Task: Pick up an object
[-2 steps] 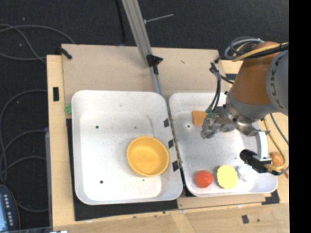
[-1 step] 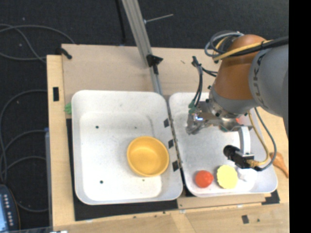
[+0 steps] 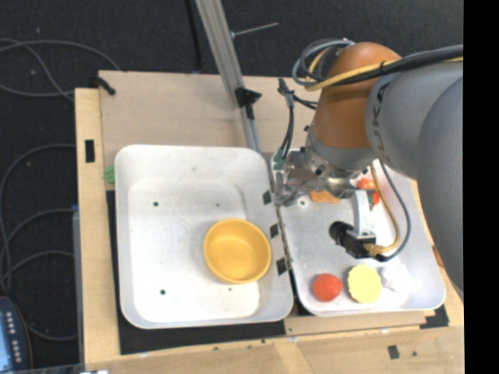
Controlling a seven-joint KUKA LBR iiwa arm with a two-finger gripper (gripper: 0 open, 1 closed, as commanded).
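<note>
The end effector [image 3: 290, 187] hangs over the right bin [image 3: 312, 232], I cannot tell its state, so it should descend straight over one object, perhaps the red ball [image 3: 327, 287] near the front wall.

Legible text: none. No labels, brands, nos. or signs readable on bins [image 3: 140, 209], bench [image 3: 156, 107], arm [image 3: 413, 107] or items. Black tabs along bin edges: blank at this res. Device at near-left corner [image 3: 12, 341]: markings too small/blurred to read.
</note>
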